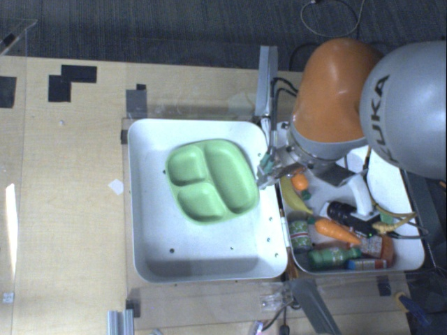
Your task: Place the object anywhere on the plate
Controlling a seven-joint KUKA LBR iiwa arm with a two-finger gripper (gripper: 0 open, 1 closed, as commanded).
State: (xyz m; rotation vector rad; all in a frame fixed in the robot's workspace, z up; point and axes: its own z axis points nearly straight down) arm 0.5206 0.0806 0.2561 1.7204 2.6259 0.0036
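Hovering at the green plate's (211,180) right rim, my gripper (271,165): whether anything is held, I cannot tell. The carrot (336,232), probably light, stiff plastic, lies in the right bin (412,257); grasp mid-body.

Counter (70,208): pale wood, wide, bare on left side. Two black marks (70,79) on far left part. Small white scrap (115,185) just left of left bin. Left white bin (147,250) sits on counter, in middle. Right white bin (412,257) sits just beside it, on right, partly under big grey arm. Bins touching or nearly so.
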